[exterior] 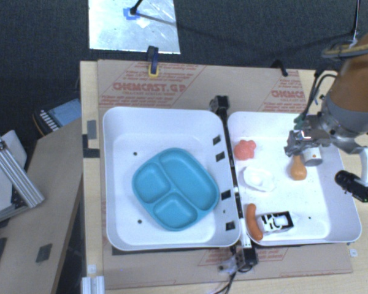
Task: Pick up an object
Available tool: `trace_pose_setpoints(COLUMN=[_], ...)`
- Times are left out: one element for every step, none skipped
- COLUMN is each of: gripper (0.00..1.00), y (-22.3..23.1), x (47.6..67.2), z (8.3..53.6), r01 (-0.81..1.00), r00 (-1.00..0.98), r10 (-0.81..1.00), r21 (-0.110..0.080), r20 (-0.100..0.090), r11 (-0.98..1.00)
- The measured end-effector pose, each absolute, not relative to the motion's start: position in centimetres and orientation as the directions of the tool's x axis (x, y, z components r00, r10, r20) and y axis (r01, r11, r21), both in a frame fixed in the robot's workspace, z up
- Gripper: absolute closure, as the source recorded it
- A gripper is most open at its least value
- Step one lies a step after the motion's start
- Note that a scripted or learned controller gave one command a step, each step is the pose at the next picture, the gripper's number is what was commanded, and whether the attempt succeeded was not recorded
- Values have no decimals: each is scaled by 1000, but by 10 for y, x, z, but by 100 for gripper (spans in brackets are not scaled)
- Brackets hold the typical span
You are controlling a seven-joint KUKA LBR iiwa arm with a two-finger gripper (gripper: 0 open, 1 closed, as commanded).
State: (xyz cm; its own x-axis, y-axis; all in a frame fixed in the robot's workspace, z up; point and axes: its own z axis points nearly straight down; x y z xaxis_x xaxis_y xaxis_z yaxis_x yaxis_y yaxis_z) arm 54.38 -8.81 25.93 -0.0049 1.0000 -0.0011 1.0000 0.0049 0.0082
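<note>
In the right bin (pixel 331 225) lie a pink lumpy piece (pixel 245 149), a white rounded piece (pixel 258 178), an orange carrot-like piece (pixel 299 169), an orange sausage-shaped piece (pixel 253 221) and a black-and-white item (pixel 276 221). My gripper (pixel 304 153) hangs over the right bin's upper right part. Its tip is right at the top end of the orange carrot-like piece, and I cannot tell whether it touches it. The grey arm with its orange band (pixel 356 78) comes in from the right.
The left bin (pixel 119 133) holds a blue divided plate (pixel 175 188). A black divider with clips (pixel 228 164) runs between the bins. Both bins sit on a cardboard sheet (pixel 172 81). A black part of the arm (pixel 356 185) overhangs the right bin's right rim.
</note>
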Motion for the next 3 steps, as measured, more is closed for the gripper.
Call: trace_pose_setpoints(gripper=[100, 100, 100], y=[-45, 11, 72], x=[540, 538, 543], z=[249, 234, 229], r01=[1000, 1000, 1000], r00=[-9, -10, -11], r10=[1000, 1000, 1000], r21=[2, 1, 1], r20=[1, 2, 3], r11=[9, 10, 11])
